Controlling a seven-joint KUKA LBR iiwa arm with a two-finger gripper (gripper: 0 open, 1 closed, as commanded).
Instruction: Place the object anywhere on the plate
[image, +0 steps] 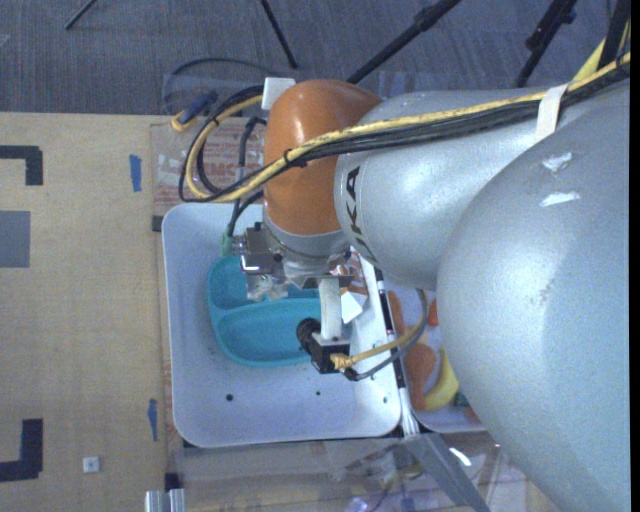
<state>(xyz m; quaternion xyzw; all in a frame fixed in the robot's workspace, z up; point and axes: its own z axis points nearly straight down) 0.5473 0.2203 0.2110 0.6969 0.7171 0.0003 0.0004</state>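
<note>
Two bins: shallow white trays sat side by side on the table; the left bin lay mostly in plain sight, the right bin largely under the arm.
Plate: a blue divided plate lay in the left bin, toward its far half, partly covered by the wrist.
Arm: the grey arm came in from the right, its orange band above the plate.
Pincer: the pincer hung over the plate's far part; whether it was apart or together could not be told.
Object: orange and yellow items showed in the right bin, near the wall shared with the left bin; which was the task's thing could not be told.
Cables: yellow and black cables looped beyond the left bin's far edge.
</note>
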